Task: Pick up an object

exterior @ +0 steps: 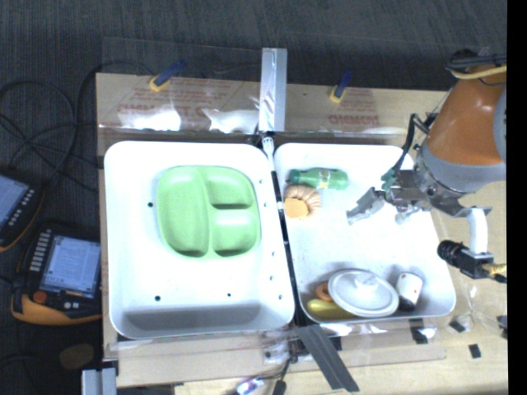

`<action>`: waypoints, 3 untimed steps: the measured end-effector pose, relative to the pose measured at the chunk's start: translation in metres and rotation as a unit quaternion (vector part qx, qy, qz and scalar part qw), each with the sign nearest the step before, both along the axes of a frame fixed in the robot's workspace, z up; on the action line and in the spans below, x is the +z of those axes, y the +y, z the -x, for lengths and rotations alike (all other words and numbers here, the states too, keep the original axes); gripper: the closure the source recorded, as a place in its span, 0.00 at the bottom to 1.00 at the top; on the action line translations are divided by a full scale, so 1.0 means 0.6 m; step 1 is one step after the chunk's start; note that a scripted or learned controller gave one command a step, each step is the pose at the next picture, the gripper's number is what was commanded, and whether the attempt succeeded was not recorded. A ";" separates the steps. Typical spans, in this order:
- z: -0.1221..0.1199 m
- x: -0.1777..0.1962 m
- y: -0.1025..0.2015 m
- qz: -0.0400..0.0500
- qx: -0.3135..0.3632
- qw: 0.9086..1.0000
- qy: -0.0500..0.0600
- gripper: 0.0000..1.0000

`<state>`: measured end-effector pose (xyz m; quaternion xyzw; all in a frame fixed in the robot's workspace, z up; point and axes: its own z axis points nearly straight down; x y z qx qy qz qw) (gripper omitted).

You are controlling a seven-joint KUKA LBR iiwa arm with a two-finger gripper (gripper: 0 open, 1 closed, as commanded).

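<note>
Two bins [115, 220]; jaws [368, 206] over right bin's bare middle.

Robotics lab bench, by all signs. Two shallow white bins [123, 303] side by side on a plywood bench [387, 109], clear sheeting clipped along far edge with blue and yellow clamps [167, 75]. Grey-and-orange industrial arm [465, 134] at right. Handheld control pendant [62, 270] and loose black cables [49, 138] on dark carpet at left.
</note>
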<state>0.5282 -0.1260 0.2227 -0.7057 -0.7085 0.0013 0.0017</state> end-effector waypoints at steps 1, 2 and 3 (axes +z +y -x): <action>-0.043 -0.069 0.071 0.000 0.087 0.996 0.000 0.00; 0.058 -0.195 0.033 -0.001 0.154 0.988 0.000 0.00; -0.052 -0.217 0.006 0.000 0.244 0.970 -0.003 0.00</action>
